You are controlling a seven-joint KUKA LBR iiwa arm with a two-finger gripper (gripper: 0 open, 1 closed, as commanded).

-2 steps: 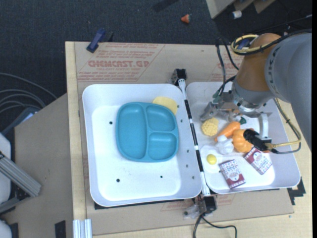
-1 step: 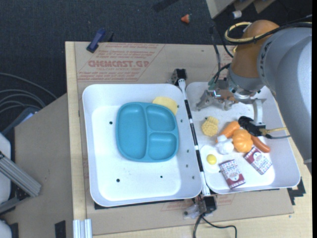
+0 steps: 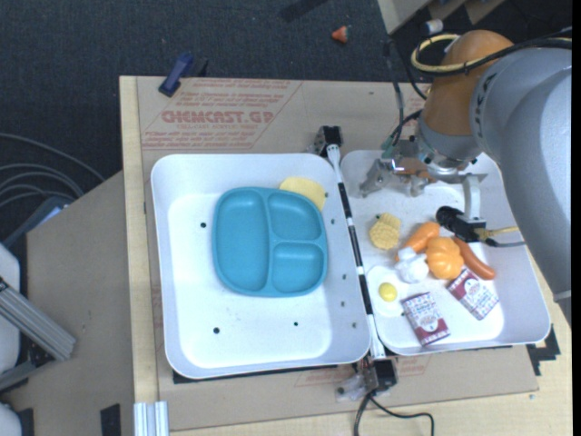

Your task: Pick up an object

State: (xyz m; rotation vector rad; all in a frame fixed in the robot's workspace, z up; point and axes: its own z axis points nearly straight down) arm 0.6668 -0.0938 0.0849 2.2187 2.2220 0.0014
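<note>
Over the far corner of the right bin [image 3: 519,316], close to the divider: tool [image 3: 400,174], hanging under the orange-banded wrist. Cannot tell from this slanted view if released or clenched; nothing seen grasped in it.

Below and nearer to the camera, well apart from the tool: candidates for the pick, crowded together in the middle of the same bin. Yellow corn piece [image 3: 385,232] nearest to the tool, a little apart from the rest, so probably the easiest target. Then orange toy food [image 3: 442,254] touching a white lump [image 3: 410,264], a small yellow disc [image 3: 388,291], and two red-and-white packets [image 3: 425,318] lying flat toward the near rim. Printing on the packets too small to read.

Left bin [image 3: 182,243]: holding a blue divided plate [image 3: 270,241], with a pale yellow item [image 3: 305,189] peeking out at its far edge, perhaps tucked partly under it.

On the cardboard surface [image 3: 145,243] behind the bins, red printing: "CHEMCAST GP", last letters not fully sure.

Judged stage: approach, no object lifted yet.
</note>
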